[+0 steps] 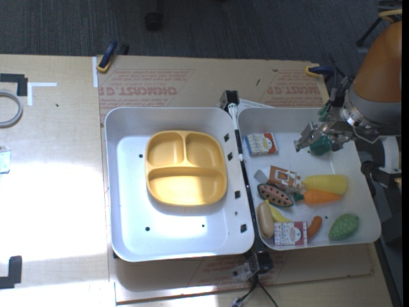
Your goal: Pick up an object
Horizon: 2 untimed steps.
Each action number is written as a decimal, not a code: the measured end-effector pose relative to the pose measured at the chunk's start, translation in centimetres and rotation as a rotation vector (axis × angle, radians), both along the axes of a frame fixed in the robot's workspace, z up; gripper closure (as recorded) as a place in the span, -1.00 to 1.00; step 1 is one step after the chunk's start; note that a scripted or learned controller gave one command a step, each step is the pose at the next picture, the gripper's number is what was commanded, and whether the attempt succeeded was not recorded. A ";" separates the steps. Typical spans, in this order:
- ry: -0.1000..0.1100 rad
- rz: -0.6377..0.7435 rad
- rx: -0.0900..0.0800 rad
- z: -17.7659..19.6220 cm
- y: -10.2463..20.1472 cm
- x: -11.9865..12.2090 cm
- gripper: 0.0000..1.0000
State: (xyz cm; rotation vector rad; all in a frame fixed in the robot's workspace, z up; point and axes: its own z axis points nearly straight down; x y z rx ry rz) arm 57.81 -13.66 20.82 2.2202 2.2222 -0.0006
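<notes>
Toy food fills the right-hand white bin (pixel 365 200), while the left-hand white bin (pixel 121 190) carries a yellow three-compartment tray (pixel 186 168) lying flat near its middle. The grey arm with its orange band (pixel 382 69) comes in from the right, and the pincer (pixel 317 136) hangs over the upper right part of the right bin. A small teal object (pixel 321 146) sits right at the pincer's tips; whether it is clamped between them or just lies beneath cannot be told from this slant, and how wide the pincer stands cannot be told either. Near the bin's upper left lies a small white and red carton (pixel 261 144). Below it come a brown and white packet (pixel 284 176), a dark oval piece with coloured spots (pixel 275 194), and to their right a yellow corn cob (pixel 327 184) just above an orange carrot (pixel 323 197), the two touching. Along the lower edge lie a tan bread-like roll (pixel 264 217), a yellow wedge (pixel 279 213), another white and red carton (pixel 290 233), a small reddish sausage (pixel 314 226) and a bumpy green piece (pixel 344 226). Both bins rest on a cardboard sheet (pixel 166 85) on the bench (pixel 51 171).
</notes>
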 end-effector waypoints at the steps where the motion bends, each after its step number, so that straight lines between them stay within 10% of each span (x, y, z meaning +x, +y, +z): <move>1: 0.000 0.090 0.001 -6.3 2.9 -6.3 -1.00; 2: -0.019 0.122 -0.001 -10.2 1.8 -0.3 -1.00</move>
